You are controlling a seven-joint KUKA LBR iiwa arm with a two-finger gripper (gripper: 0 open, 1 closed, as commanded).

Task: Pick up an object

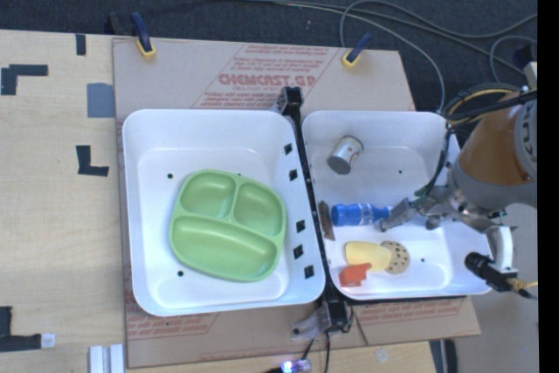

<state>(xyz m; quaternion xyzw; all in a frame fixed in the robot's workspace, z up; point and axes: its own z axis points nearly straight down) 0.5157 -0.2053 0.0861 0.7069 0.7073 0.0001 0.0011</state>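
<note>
The bench [52, 188] spreads pale and wide, with a brown cardboard sheet [262, 74] laid on it and pinned at the far edge by two blue-and-yellow clamps [142, 37]. On the cardboard sit the two white bins, touching along a black divider. The left bin [144, 144] carries a big green divided plate [229, 224], lying flat and a little askew, taking up most of the floor. The right bin [384, 125] holds the small stuff. And in from the right comes the arm [493, 157], grey with that orange band, bent low over the right bin's right side. Its gripper [403, 216] reaches leftward, down near the bin floor, with the tips just beside the cap end of a blue bottle [356, 212] that lies on its side mid-bin. Whether the pincer is open or closed cannot be told from here; nothing is seen between it. Below the bottle, a yellow wedge [367, 254] lies touching a speckled round cookie [396, 257], with a small orange piece [353, 275] tucked at the wedge's near corner. Up toward the far wall, well apart, a little metal cup [344, 155] lies tipped over.
</note>
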